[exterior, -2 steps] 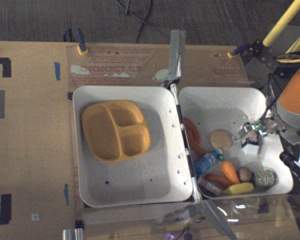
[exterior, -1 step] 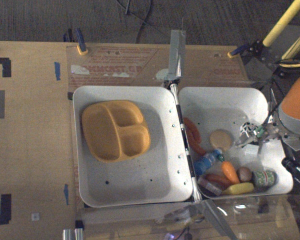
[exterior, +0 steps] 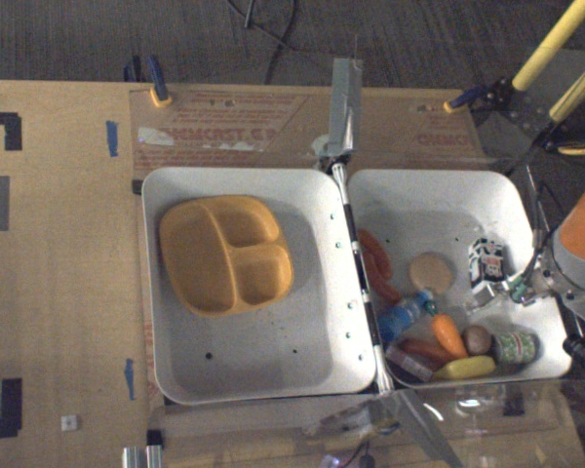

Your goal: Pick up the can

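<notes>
The can (exterior: 515,347) is small with a green label and lies on its side near the front right corner of the right bin (exterior: 439,198). The gripper (exterior: 507,289) reaches in from the right edge, low over the bin, beside a black-and-white carton (exterior: 487,259). It sits a little behind the can and apart from it. The arm's orange band (exterior: 577,234) shows at the right edge.
Around the can lie a brown ball (exterior: 478,339), a carrot (exterior: 448,334), a yellow banana (exterior: 463,367), a blue bottle (exterior: 405,315), a tan disc (exterior: 431,273) and a red sausage (exterior: 372,259). The left bin (exterior: 273,359) holds an orange divided plate (exterior: 224,253).
</notes>
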You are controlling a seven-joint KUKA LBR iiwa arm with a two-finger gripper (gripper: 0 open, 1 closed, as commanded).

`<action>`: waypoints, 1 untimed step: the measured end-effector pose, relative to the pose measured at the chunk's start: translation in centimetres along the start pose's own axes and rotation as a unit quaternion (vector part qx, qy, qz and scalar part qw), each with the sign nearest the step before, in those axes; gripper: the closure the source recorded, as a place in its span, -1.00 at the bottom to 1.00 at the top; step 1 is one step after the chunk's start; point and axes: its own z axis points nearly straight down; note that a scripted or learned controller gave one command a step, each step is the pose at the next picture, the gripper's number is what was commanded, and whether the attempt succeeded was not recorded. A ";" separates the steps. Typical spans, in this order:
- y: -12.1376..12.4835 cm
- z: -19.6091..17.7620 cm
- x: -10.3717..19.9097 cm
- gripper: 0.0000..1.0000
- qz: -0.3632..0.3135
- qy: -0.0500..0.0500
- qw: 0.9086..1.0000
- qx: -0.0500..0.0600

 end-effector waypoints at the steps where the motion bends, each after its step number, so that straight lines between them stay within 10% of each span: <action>1: -0.6 -0.3 -0.1 -1.00 -0.055 0.002 0.998 0.008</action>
